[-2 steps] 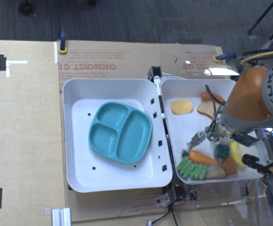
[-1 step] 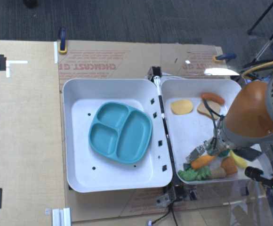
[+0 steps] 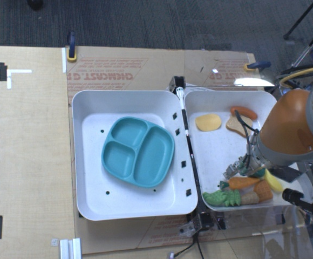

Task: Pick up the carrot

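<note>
Camera view: the carrot (image 3: 244, 182) lies in the right bin (image 3: 210, 161), near its front edge. The claw (image 3: 237, 169) sits just above the carrot's left end; whether it is open or closed cannot be determined. Green leafy item (image 3: 222, 198) lies in front of the carrot, yellow item (image 3: 273, 180) to its right. The teal plate (image 3: 138, 151) occupies the left bin (image 3: 86, 161).

The light is bright and even. The two white bins (image 3: 81, 144) shine almost too white. A shiny glare spot (image 3: 252, 82) sits just behind the right bin. Shadows are soft. The picture looks a little blurry everywhere.
</note>
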You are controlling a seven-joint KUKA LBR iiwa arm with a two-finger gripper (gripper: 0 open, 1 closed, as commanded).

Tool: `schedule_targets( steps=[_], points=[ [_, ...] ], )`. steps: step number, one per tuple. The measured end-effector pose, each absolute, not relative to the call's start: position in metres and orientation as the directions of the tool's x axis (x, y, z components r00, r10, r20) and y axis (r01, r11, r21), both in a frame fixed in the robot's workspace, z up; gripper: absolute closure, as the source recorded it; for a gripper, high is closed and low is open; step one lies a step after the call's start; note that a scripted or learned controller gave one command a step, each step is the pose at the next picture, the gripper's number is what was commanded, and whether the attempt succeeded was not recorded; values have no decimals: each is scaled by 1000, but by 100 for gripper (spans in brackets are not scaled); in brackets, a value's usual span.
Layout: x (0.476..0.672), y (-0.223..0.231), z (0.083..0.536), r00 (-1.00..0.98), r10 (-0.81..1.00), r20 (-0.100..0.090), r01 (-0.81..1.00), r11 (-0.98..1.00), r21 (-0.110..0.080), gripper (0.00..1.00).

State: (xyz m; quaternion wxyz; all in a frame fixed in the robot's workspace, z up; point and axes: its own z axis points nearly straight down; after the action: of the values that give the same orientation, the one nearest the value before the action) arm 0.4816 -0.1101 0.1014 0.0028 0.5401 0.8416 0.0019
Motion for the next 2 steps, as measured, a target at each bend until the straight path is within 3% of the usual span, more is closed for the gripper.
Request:
schedule_targets(
  steps=[1,2],
  points=[
    [506,-26,191,-40,999,-2,999,40,1,100],
    [506,-26,191,-41,999,-2,999,41,1,0]
  ],
)
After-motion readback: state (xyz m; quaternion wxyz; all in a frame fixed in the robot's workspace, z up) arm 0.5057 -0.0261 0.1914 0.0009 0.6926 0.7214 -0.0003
